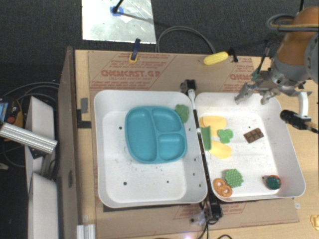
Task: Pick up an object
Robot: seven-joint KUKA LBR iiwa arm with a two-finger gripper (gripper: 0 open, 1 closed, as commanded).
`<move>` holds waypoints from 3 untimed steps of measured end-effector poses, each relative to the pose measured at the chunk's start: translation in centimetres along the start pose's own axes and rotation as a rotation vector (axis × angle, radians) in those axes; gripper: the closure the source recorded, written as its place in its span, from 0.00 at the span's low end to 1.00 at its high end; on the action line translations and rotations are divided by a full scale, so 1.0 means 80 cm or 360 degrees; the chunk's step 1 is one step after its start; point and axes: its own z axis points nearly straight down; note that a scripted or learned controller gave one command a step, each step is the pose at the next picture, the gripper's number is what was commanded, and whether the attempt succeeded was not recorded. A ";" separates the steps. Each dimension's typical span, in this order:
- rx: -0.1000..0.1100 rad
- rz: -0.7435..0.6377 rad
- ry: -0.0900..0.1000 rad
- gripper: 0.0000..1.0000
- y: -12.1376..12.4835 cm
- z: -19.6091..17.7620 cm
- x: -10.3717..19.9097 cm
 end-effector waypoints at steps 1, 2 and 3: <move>0.0010 -0.0007 0.0005 0.00 -0.051 0.036 0.067; 0.0007 -0.0007 0.0003 0.00 -0.046 0.105 0.096; -0.0002 0.0007 -0.0002 0.00 -0.038 0.129 0.030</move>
